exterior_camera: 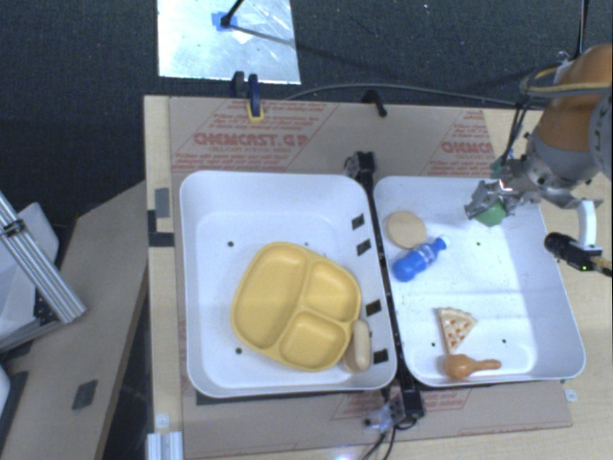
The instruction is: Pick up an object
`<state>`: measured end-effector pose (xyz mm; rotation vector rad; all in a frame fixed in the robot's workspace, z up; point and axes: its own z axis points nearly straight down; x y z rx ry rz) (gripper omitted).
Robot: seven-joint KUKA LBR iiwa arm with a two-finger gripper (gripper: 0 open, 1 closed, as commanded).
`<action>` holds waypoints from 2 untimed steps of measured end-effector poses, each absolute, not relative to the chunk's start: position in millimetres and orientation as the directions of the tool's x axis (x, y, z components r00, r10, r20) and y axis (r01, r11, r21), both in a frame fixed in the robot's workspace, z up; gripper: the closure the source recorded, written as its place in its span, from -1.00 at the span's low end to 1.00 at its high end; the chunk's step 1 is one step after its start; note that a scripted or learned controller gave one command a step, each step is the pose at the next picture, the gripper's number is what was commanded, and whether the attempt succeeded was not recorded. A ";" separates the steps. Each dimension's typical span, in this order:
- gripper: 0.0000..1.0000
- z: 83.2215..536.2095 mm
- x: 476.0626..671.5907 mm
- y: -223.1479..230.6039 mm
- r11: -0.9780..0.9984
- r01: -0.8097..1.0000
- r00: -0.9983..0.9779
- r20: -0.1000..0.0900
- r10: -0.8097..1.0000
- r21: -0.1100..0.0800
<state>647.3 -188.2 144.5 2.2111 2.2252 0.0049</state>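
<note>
Tool point(488, 202) position is at the far side of the right bin point(536, 300), low over the floor near the far wall, with a small green object point(492, 215) seen directly at its tips. Whether the tool is spread, closed, or clamped on that green object cannot be told; the grey metal blurs into the green at this point, so no hold can be claimed. The green object is judged to be the likeliest target, since it is touching or just under the tool, slightly to its near side. It looks compact and rounded, with no clear long axis, so approach angle is judged to matter little; what matters is whether the object is centred between the tips or pushed to one side.

Outward from there, a round tan cookie point(406, 228) is seen to the left of the tool, close to the divider between the bins. A blue bottle point(418, 259) lies just beside the cookie on its near side, its long axis running from near-left to far-right, cap end toward the tool. Well apart, toward the near edge, a pizza slice point(456, 327) and an orange drumstick point(466, 363) are found.

A yellow tray point(297, 303) with a pale bread roll point(359, 344) at its near-right corner is carried by the left bin point(206, 257).
</note>
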 end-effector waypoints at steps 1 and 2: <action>1.00 203.2 639.8 -185.5 0.006 1.000 -0.006 -0.002 1.000 0.007; 1.00 263.9 632.7 -185.7 0.006 1.000 -0.006 -0.002 1.000 0.008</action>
